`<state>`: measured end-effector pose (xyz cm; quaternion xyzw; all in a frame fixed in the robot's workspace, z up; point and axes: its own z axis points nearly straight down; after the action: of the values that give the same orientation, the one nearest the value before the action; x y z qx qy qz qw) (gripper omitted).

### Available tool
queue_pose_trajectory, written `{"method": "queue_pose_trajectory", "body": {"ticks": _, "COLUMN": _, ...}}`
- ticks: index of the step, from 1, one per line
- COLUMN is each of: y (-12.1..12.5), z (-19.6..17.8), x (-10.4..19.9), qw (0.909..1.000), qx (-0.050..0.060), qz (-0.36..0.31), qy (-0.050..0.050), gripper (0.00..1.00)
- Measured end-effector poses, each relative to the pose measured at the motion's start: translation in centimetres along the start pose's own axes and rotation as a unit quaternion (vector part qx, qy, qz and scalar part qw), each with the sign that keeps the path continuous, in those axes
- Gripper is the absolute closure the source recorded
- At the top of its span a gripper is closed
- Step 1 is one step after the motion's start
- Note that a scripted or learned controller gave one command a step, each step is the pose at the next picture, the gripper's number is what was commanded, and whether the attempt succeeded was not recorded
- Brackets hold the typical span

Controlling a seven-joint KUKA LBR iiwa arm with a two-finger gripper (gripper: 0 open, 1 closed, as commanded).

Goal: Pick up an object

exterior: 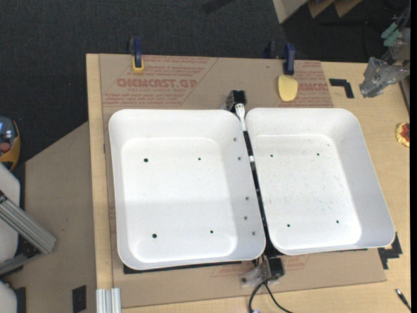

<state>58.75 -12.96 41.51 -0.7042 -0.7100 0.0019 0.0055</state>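
Two shallow white bins sit side by side on a brown board, the left bin (pixel 124 175) and the right bin (pixel 365 175). Their floors show white plastic with a few small dark dots. A small pale yellow piece (pixel 287 87) lies on the board just behind the right bin. A grey metal part that looks like my gripper (pixel 383 75) hangs at the far right, above the bench and beyond the right bin's back corner, well apart from both bins.
Blue clamps (pixel 136 52) (pixel 288 56) hold the board's back edge. A black strip with a cable (pixel 247 155) runs between the bins. A red and yellow item (pixel 403 134) lies at the right edge. Metal framing (pixel 26 223) stands at the left.
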Motion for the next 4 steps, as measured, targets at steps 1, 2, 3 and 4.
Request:
{"method": "queue_pose_trajectory", "body": {"ticks": 1, "y": 4.8, "z": 9.0, "x": 4.3, "qw": 1.0, "qx": -0.004, "qz": 0.002, "qy": -0.002, "gripper": 1.0}}
{"method": "queue_pose_trajectory", "body": {"ticks": 2, "y": 5.5, "z": 16.8, "x": 9.5, "qw": 1.0, "qx": -0.004, "qz": 0.003, "qy": -0.002, "gripper": 1.0}}
{"method": "queue_pose_trajectory", "body": {"ticks": 3, "y": 5.3, "z": 10.4, "x": 10.8, "qw": 1.0, "qx": -0.008, "qz": 0.003, "qy": -0.003, "gripper": 1.0}}
{"method": "queue_pose_trajectory", "body": {"ticks": 4, "y": 7.9, "z": 11.0, "x": 20.1, "qw": 1.0, "qx": -0.008, "qz": 0.0, "qy": -0.002, "gripper": 1.0}}
